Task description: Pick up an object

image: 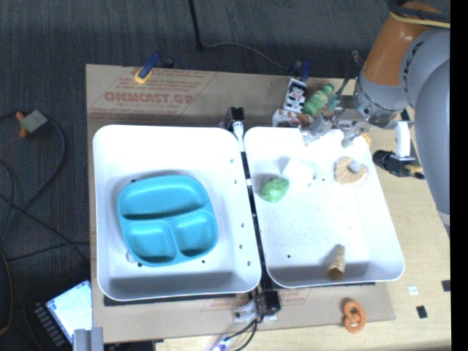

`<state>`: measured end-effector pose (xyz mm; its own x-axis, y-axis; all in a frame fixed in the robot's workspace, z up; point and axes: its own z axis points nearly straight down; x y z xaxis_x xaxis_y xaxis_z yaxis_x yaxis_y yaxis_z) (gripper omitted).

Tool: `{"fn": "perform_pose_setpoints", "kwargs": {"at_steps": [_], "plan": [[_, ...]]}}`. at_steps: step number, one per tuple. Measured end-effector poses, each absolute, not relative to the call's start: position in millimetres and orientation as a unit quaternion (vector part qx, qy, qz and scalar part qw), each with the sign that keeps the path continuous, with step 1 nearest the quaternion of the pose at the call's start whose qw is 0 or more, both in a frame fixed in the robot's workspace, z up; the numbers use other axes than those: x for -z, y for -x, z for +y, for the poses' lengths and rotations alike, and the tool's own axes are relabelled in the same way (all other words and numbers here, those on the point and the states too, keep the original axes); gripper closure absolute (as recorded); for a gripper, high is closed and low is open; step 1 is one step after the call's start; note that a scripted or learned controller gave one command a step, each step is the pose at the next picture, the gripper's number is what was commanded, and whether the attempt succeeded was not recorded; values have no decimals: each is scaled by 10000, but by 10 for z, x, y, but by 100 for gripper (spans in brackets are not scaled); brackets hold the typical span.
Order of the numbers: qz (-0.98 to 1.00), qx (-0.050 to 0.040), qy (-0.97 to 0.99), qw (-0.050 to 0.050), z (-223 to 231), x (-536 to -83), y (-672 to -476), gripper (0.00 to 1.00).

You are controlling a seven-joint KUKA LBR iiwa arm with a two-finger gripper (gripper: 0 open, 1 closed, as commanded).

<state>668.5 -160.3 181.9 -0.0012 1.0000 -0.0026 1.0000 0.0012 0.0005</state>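
My gripper [330, 133] hangs over the far edge of the right bin [380, 225], its fingers apart and nothing between them. A tan round piece [350, 171] lies just in front of it. Left of that sit a small white object [297, 170] and a green lump [275, 189] close to the divider. A small cork-like brown piece [336, 261] rests by the bin's near wall. A blue three-compartment tray [167, 218] lies in the left bin [110, 152].
Behind the right bin, on the board, lie a small patterned card and a green item [316, 101]. An orange ring-shaped thing [354, 315] lies on the bench in front of the right bin. Blue clamps hold the board's far edge.
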Motion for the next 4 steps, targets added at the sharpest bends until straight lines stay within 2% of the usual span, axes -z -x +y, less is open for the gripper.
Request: {"fn": "perform_pose_setpoints", "kwargs": {"at_steps": [1,2,3,4], "plan": [[7073,12,-7069,-11,-1316,-1136,-6343,0],[7074,16,-7068,6,-1323,-1245,-6349,100],[7079,-2,-7063,7,-638,-1849,-6686,100],[7078,12,-7064,16,-646,-1942,-6685,100]]}}
